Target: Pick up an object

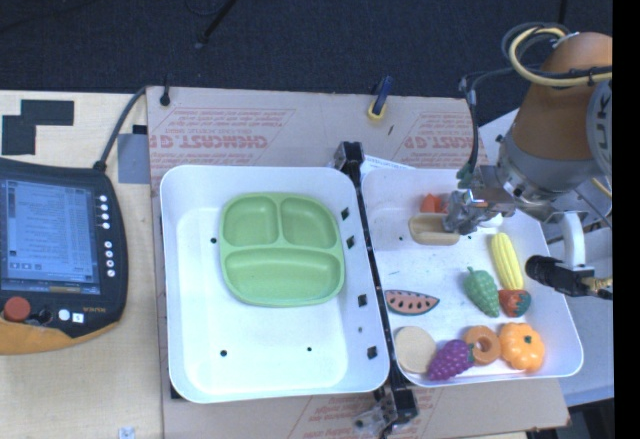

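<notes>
- Right bin [572, 352]: holds every toy; left bin [200, 347] carries a green divided plate [280, 249].
- Arm: reaches in from the right, wrist low over the right bin's far end.
- Tool [462, 217]: sits just above a tan block [434, 230]; opening and hold cannot be told.
- Advice: centre over the block, descend square, clear of the corn [506, 259].

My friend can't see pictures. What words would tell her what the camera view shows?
A grey robot arm's gripper hovers over a tan block in the right white bin, among toy foods: yellow corn, watermelon slice, purple grapes, orange pumpkin. The left white bin holds a green divided plate.
</notes>
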You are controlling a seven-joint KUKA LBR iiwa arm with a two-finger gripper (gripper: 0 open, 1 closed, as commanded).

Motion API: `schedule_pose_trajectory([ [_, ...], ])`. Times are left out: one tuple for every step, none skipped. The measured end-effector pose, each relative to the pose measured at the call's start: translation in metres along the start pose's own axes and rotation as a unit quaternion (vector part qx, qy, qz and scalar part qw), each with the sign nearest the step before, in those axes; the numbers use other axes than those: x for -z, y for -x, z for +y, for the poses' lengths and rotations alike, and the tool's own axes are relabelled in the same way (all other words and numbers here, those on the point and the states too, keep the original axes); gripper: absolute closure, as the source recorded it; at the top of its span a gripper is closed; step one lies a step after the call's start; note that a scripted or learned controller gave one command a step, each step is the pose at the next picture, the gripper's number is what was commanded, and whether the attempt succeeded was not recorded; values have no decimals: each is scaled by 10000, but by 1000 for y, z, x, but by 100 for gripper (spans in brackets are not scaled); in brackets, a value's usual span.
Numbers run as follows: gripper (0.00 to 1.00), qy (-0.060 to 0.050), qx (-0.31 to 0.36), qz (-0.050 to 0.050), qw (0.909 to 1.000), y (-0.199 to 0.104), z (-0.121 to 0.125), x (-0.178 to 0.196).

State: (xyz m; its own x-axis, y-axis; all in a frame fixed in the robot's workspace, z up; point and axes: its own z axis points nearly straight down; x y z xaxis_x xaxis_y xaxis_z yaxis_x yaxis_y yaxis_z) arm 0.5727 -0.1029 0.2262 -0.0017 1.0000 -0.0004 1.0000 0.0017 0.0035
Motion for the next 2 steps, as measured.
schedule_pose_trajectory([
  [100,-30,2,5,10000,0,0,1],
  [100,-55,5,16,10000,-42,-34,-8],
])
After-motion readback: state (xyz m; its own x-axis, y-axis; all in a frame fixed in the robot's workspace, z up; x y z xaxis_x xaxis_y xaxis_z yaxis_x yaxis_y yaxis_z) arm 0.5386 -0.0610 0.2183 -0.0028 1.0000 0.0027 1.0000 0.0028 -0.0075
